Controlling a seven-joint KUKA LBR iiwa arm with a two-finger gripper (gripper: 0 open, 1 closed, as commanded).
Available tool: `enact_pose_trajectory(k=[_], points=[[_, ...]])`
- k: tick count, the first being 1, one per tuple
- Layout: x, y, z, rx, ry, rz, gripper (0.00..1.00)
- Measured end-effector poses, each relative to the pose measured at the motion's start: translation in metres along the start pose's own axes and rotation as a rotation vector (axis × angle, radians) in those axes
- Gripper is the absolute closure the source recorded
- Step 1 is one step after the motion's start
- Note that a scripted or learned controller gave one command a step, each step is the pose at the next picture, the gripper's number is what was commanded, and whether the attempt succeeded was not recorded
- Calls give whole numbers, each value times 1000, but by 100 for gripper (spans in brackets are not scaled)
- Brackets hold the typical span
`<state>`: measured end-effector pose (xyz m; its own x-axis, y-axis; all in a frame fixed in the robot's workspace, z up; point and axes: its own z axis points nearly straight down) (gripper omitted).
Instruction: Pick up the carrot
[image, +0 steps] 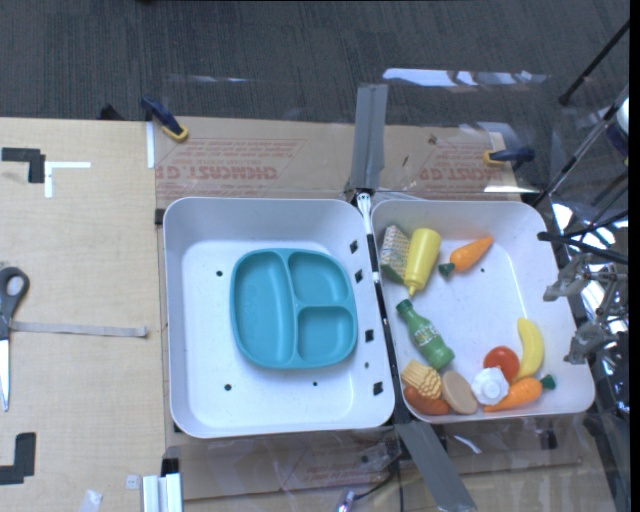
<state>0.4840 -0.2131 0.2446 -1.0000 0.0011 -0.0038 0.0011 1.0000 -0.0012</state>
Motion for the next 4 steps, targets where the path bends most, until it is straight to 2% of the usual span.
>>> enact_pose_trajectory(k=[1,2,3,4], points=[[5,-8,135,-1,2,50,0],[5,42,152,0,0,206,0],[5,74,152,0,1,562,0],[-61,67,-10,1,-2,589,0]])
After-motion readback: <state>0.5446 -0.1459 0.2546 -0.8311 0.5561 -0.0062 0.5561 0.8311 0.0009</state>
